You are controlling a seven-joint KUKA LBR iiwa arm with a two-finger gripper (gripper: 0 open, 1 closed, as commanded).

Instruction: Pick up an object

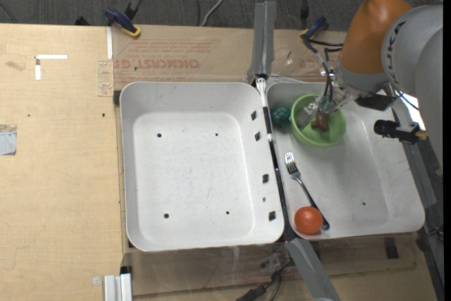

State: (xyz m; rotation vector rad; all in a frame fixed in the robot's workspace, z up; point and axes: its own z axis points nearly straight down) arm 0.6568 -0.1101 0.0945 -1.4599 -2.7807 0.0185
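A green bowl (318,123) sits in the back of the right bin (380,187). My gripper (325,111) hangs right over the bowl, reaching down into it, with a small brown thing (321,121) at its tip inside the bowl. Left of the bowl lies a small teal object (281,115). A silver fork (301,182) rests along the right bin's left side, and an orange-red ball (308,220) sits in its front left corner.
The left bin (141,151) adjoins the right one, with a grey divider bar (265,46) rising between them at the back. The arm's grey body and orange band (373,25) fill the upper right. Cardboard lies behind the bins.
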